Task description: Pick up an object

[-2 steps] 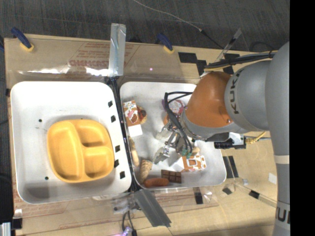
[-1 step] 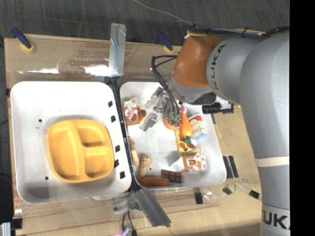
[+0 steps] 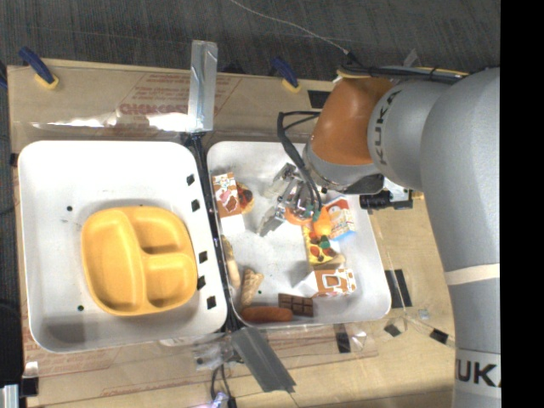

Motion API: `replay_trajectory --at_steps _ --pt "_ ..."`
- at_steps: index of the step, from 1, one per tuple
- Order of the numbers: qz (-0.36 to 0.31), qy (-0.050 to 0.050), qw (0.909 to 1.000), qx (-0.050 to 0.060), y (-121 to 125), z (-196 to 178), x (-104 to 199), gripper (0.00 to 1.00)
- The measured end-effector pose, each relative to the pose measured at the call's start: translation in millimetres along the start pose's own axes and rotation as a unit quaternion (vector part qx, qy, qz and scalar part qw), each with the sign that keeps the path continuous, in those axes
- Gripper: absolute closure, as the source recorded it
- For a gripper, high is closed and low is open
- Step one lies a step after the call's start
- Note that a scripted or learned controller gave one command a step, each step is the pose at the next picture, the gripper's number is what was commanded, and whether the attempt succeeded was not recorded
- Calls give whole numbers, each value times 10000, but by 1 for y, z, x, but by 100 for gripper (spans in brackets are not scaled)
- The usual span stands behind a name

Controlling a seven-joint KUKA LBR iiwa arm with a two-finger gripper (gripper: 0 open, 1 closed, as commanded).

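Note:
My gripper (image 3: 277, 201) hangs low over the upper middle of the right bin (image 3: 255, 155), its metal fingers (image 3: 271, 223) spread open with only bare bin floor showing between them. A small red-and-white packet (image 3: 228, 194) lies just to its left by the bin's wall. An orange toy piece (image 3: 320, 223) and a yellow packet (image 3: 321, 247) sit directly to the gripper's right, partly under the wrist. Lower down lie a printed orange box (image 3: 333, 281), a chocolate bar (image 3: 296, 303), a brown sausage (image 3: 265, 314) and two bread-like pieces (image 3: 240, 277).
The left bin (image 3: 51, 164) holds a yellow divided tray (image 3: 138, 257). The grey arm with its orange band (image 3: 344, 130) covers the right bin's upper right corner. A black divider (image 3: 206, 228) runs between the bins.

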State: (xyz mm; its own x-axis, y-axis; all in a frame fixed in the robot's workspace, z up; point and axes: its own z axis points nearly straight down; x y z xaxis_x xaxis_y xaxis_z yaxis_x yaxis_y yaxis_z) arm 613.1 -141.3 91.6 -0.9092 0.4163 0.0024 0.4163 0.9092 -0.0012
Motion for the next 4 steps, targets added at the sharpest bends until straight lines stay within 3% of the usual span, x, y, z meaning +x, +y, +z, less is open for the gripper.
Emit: replay_trajectory --at_steps 1,2,3,4 --pt "2419 9 9703 -3 -8 0 7 0" --pt "3398 7 9405 -5 -3 0 25 0" --pt "4057 15 9140 3 -24 1 44 0" --pt "4022 24 9155 5 -23 -9 44 100"
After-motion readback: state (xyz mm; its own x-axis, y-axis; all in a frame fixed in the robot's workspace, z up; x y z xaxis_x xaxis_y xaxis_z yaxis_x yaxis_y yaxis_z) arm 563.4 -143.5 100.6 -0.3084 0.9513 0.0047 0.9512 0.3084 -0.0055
